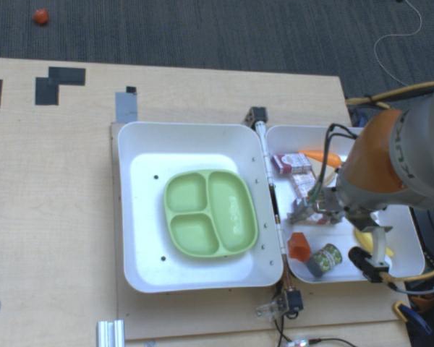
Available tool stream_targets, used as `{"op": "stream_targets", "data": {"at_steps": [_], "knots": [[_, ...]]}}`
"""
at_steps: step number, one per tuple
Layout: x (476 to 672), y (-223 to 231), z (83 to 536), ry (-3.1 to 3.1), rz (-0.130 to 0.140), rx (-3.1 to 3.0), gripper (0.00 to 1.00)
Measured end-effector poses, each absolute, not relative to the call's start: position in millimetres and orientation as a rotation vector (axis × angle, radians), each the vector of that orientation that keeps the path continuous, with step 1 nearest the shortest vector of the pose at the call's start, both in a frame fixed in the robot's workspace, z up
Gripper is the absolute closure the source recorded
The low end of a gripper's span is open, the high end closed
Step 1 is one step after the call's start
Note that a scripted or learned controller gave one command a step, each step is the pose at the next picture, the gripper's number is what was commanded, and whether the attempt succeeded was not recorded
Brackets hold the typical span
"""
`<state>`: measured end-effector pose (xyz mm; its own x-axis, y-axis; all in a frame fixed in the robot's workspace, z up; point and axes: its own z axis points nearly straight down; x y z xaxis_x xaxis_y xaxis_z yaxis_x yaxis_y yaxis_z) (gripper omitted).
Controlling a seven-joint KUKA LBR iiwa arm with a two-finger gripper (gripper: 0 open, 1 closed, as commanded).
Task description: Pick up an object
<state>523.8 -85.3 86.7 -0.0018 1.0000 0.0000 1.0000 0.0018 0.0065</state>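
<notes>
Gripper (312, 212): mine, hanging low inside the right bin (418, 266) near its left wall; whether it is standing apart or together I cannot tell, and I am seeing no item clamped in it.

Item 1: pale wrapped packet (304, 185), lying just above my gripper, at or under its upper edge.
Item 2: maroon-and-white packet (292, 163), lying beyond item 1, toward the far end of the bin.
Item 3: orange carrot-like piece (322, 155), lying across the far end, partly hidden by my wrist.
Item 4: red-orange block (299, 246), sitting just below my gripper, by the left wall.
Item 5: green-labelled can (324, 259), lying on its side, just beside item 4.
Item 6: yellow piece (364, 238), showing partly under my arm (390, 157), near the can.

Left bin (141, 215): holding 1 green plate (210, 213) with 3 compartments, lying flat at its centre.

Bench (50, 215): pale wood, bearing both bins side by side and carrying dark patches (58, 84) at its far left.

Carpet (202, 20): 1 small red ball (41, 16) lying well apart from everything.
</notes>
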Motion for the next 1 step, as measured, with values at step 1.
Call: {"op": "stream_targets", "data": {"at_steps": [1], "knots": [[525.1, -85.0, 97.3, 2.22, 0.011, 2.214, 1.0]]}}
